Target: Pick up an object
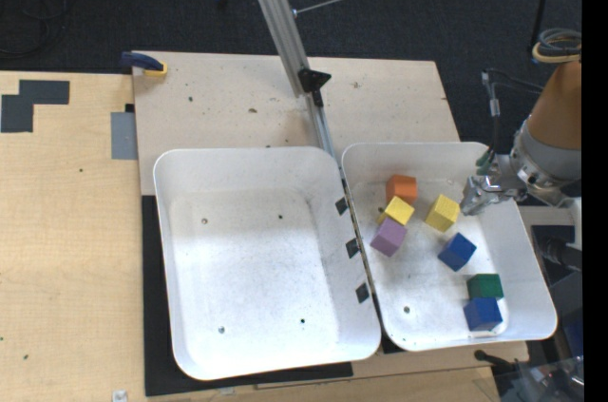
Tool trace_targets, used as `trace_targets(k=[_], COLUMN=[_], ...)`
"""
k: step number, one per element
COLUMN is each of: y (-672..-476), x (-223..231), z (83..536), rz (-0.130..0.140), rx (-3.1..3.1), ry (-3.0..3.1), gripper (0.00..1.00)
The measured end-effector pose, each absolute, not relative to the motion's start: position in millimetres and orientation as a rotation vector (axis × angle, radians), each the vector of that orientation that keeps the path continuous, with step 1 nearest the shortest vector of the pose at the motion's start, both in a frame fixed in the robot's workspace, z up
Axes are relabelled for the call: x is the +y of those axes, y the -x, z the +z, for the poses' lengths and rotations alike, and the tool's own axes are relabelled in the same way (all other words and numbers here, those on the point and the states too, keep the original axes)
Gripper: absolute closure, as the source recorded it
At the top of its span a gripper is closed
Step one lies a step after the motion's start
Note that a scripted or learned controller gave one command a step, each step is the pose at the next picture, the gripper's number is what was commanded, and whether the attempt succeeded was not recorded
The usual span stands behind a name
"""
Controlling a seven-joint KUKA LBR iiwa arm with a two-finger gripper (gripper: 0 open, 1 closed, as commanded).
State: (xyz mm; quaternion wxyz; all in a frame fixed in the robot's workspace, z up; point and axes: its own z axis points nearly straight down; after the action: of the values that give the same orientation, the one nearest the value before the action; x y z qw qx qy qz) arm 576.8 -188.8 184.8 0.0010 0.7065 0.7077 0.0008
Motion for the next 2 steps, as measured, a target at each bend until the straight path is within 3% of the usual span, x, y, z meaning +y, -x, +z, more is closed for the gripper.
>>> trace_targets(k=[1, 2], y=[-577.5, -572.9], x=[-190, -145], z=[238, 232], rz=[0.003, -0.001], rx=[2.221, 2.229], ry=[-2.217, -2.220], gripper=[1.00, 1.00])
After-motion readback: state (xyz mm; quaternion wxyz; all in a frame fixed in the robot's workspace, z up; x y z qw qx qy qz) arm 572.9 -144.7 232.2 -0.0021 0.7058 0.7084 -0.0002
